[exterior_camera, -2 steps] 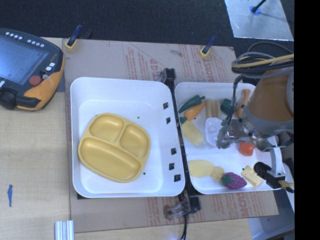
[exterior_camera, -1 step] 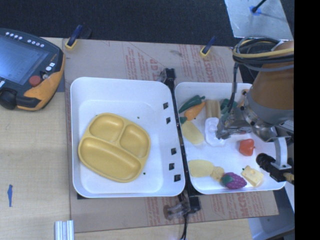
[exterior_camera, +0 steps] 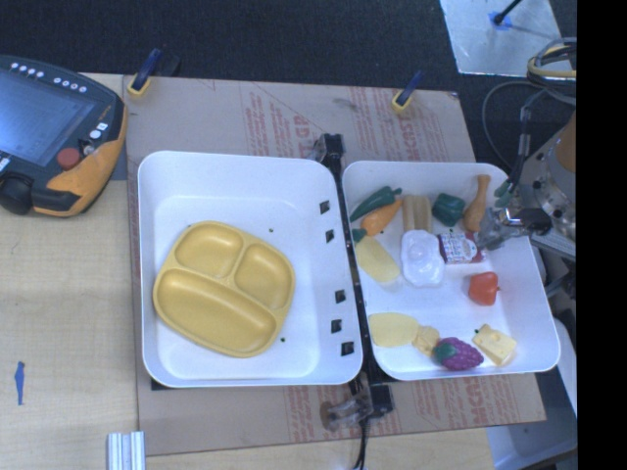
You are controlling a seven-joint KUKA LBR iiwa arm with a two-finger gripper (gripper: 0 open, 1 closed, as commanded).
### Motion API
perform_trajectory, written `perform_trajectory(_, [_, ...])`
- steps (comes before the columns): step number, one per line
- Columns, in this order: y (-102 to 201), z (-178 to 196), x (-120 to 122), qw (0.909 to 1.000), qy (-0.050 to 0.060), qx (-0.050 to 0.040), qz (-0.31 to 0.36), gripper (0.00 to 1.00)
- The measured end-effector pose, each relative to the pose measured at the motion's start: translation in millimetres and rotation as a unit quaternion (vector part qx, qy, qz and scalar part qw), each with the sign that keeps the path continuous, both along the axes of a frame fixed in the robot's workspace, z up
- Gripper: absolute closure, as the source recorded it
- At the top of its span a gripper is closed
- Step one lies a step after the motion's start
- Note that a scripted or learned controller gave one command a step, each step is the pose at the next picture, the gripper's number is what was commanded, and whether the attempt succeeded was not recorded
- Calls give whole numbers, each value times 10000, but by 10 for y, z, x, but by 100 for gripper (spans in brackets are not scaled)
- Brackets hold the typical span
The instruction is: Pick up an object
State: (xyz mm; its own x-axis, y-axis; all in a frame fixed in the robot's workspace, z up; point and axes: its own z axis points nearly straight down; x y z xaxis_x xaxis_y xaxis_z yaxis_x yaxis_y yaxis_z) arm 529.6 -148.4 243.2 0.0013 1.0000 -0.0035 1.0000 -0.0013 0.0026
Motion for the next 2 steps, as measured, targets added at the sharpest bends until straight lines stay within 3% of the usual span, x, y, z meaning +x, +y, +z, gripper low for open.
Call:
perform_trajectory(1, [367, -640, -303, 10000, 70, 34, 24, 100])
perform_trajectory(2, [-407, -243, 265, 10000, -19, -12, 3, 100])
